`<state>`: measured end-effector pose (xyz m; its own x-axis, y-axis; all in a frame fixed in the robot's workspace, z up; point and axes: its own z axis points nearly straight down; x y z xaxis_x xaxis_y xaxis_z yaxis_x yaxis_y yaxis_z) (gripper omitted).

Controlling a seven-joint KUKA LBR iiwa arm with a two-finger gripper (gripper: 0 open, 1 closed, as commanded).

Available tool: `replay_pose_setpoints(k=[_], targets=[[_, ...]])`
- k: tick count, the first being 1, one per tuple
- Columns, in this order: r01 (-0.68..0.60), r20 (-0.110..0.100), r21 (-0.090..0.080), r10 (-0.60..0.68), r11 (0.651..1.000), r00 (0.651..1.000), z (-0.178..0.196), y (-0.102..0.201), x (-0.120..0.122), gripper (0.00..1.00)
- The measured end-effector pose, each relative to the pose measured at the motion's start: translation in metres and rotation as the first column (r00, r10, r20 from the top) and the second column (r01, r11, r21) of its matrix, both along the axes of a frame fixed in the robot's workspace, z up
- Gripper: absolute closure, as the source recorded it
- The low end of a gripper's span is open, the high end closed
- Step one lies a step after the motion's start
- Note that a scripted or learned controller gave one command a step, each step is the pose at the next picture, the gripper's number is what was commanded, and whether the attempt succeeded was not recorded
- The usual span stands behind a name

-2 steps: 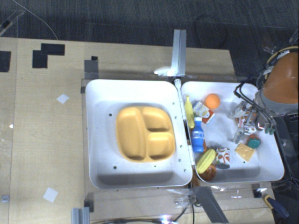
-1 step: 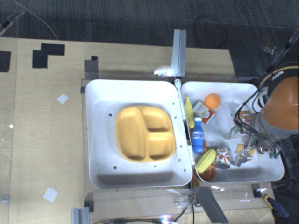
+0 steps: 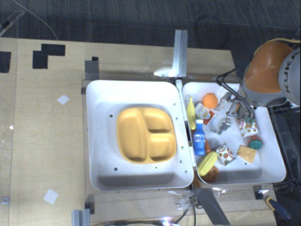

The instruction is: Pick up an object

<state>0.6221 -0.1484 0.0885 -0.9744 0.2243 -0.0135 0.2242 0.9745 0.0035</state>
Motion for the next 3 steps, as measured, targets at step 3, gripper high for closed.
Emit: replay_pose_setpoints(k=[3], targets=[[-0.546, -0.007, -0.007, 0.546, 0.837, 0.838, 0.007, -0.058, -0.127, 0.00]])
